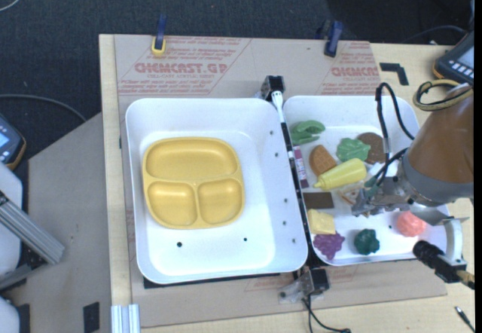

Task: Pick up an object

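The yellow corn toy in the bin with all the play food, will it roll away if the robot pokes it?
Probably a bit: the yellow corn looks rounded and tapered, so it may roll sideways. It also looks smooth, so likely slippery. The green toy crowding beside it should stop it going far.

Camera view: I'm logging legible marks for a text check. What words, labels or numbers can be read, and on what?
"CHEMCAST GP": red print on the brown board behind the left bin.
The same red print behind the right bin: partly cut off, too blurred to read.
Smaller red lines under both: too small to read.
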